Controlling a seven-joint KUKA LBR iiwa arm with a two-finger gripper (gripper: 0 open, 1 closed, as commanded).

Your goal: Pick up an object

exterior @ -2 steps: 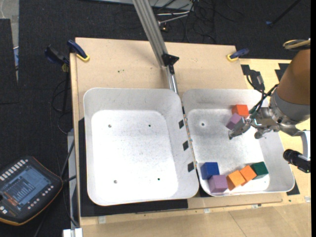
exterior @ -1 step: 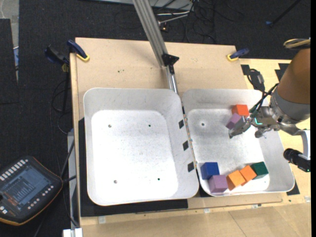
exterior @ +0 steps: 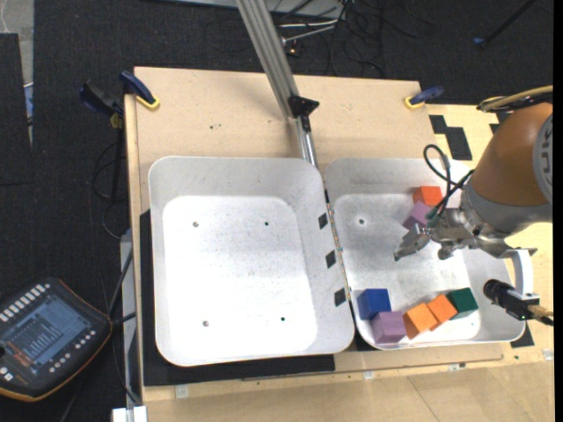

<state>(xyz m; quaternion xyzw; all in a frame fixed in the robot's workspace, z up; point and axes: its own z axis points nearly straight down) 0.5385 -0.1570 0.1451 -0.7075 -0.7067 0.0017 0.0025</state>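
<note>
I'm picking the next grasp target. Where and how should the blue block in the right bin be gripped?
Judging by its pose, take the blue block from straight above, fingers closing on its left and upper faces' opposite sides, which look free. Its lower right corner sits close to the purple block, so avoid that side. The gripper is above it in the view.

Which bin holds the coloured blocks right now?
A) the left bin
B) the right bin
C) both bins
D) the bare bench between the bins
B: the blue block, purple block, orange block and green block all sit along the near edge of the right bin, and another orange block and a purple one lie by the gripper in that same bin.
</note>
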